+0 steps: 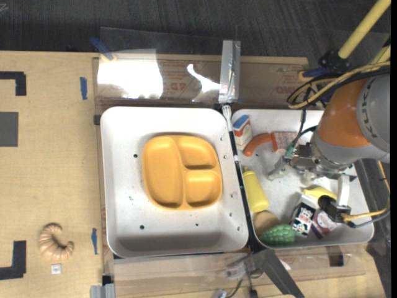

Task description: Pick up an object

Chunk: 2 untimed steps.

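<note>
Nearest the bottom edge, the right bin [366, 231] has a green bumpy piece [279, 234], a printed pack [303, 219] with no print I can read, and a yellow bottle [254, 192]. Above those, my gripper [280, 167] hangs over bare floor; clenched or released, I cannot tell. I'd call this the approach: next I pick a target, perhaps the orange piece [258, 142] upper left, and descend. The left bin [118, 166] holds a yellow tray [182, 170].

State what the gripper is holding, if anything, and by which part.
Cannot be told. The gripper hangs over the right bin, and no object is seen held in it.
</note>
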{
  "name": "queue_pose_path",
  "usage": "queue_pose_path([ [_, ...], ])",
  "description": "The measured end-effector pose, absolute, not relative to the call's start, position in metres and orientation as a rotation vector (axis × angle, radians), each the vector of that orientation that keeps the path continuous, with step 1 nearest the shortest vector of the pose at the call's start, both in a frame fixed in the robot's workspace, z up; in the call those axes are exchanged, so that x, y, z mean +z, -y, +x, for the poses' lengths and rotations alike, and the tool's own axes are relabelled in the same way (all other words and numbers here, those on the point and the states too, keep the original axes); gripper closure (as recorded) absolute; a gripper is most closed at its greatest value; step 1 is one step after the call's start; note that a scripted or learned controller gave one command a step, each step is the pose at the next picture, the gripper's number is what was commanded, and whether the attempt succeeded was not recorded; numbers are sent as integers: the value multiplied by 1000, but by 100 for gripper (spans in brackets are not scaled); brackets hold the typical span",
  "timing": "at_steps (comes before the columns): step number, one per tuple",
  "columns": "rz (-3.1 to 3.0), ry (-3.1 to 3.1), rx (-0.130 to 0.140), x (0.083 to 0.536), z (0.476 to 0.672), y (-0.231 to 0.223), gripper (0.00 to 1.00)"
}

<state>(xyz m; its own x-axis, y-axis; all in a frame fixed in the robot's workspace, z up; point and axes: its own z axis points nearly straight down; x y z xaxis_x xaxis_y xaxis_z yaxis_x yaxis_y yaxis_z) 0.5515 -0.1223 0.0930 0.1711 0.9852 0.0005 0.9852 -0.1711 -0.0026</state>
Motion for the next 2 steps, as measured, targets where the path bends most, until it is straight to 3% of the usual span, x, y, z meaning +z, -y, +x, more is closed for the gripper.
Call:
queue_pose_path([
  [1,-2505,1899,-1,87,632,103,0],
  [2,-2507,1841,71,89,655,107,0],
])
